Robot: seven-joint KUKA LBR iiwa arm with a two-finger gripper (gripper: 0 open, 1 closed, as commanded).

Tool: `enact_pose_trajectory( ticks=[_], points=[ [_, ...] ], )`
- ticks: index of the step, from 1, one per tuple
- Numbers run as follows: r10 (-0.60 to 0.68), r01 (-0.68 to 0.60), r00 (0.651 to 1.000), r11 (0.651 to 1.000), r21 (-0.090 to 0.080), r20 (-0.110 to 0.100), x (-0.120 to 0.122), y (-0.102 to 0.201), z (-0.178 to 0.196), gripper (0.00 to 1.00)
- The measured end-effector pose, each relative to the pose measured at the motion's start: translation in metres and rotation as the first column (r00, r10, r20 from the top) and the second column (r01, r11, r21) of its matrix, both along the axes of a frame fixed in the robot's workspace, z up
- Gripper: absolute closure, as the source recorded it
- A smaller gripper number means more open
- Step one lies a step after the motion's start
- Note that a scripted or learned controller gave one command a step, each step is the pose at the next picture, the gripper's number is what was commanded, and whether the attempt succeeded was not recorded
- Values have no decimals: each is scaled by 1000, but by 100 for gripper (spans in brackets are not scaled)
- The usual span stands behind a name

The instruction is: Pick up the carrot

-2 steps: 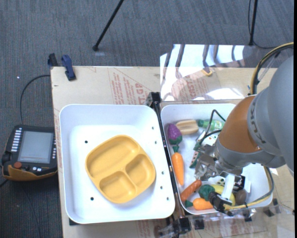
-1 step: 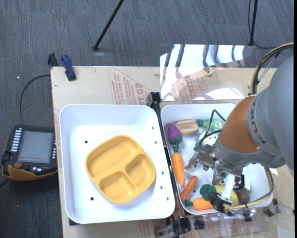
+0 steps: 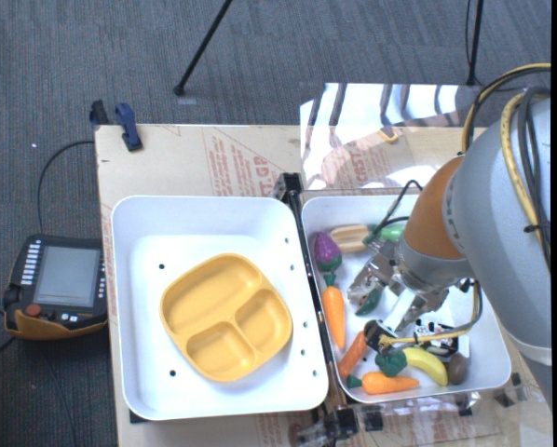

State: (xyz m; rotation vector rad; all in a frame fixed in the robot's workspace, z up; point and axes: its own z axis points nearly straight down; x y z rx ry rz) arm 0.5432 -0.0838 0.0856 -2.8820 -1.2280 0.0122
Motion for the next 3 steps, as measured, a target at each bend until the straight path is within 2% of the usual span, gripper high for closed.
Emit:
enact_pose_trajectory(
  ticks=[1,2,3],
  points=[
    [-346,346,938,938,-2,0,-61,48,101,0],
    [-563,563,826,826,-7,-3,-69,92,100,0],
    [-565,565,825,825,-8,-4,-69,95,100,0]
  ],
)
